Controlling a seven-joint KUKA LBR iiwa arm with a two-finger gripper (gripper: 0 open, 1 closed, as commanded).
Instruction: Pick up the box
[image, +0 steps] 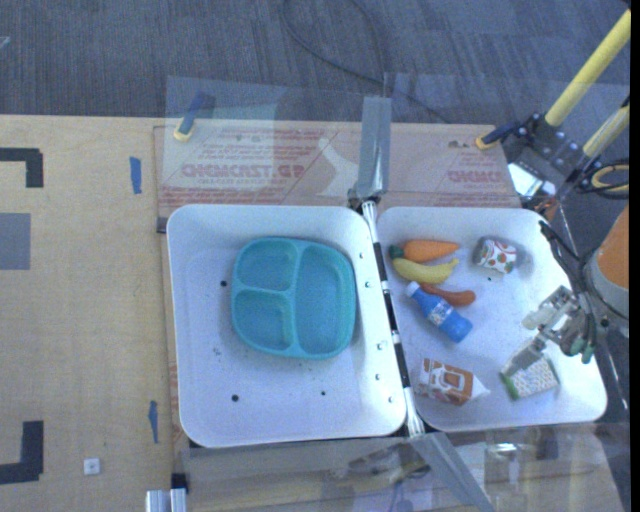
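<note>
The small orange-and-white carton box (447, 382) lies at the lower left of the right white bin (480, 222), long axis slightly tilted. The two-finger gripper (540, 350) hovers to its right, over a green-edged packet (531, 379); its grip state cannot be told.

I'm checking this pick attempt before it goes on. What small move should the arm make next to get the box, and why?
Probably lower the gripper slightly onto the small green-and-white box and close. It sits just above and beside that box near the right bin's lower right corner, and nothing shows between the fingers. The orange box lies farther left.
</note>
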